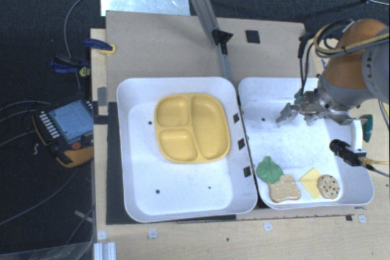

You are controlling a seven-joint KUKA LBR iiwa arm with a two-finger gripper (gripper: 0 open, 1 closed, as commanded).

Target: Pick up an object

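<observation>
Jaws stand spread, nothing between them, tips hovering over bare floor of the right bin (268,100) in its upper half. Gripper (297,114) points toward nine o'clock; the arm (353,64) enters from three o'clock, orange band above the wrist. Candidate objects lie at the bin's six o'clock edge, well apart from the gripper: green leaf piece (269,169), toast slice (284,190), yellow cheese wedge (310,182), round cookie (328,186). Left bin (131,149) carries a yellow divided plate (192,128), upright, three compartments.

high slanted overhead, both bins (183,85)
</observation>
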